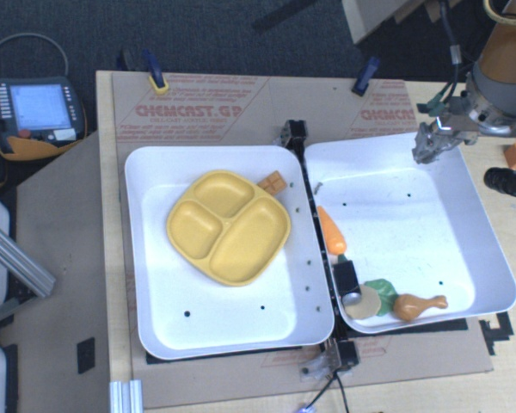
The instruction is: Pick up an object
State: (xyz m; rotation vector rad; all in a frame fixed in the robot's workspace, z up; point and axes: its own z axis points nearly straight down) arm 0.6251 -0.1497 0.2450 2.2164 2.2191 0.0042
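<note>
Orange carrot (330, 229) sat at the right bin's (464, 231) left wall, with a drumstick (417, 304) near the front edge. Gripper (426, 144) hung over the far rim; couldn't tell how wide it was. Looked like the approach stage, so next it'd need to travel over and descend.

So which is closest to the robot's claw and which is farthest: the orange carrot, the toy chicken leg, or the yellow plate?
1. Orange plastic carrot, at the right bin's left edge, is nearest the gripper.
2. Brown toy chicken drumstick, in the right bin's near corner.
3. Yellow divided plastic plate, over in the left bin, is farthest.
</note>
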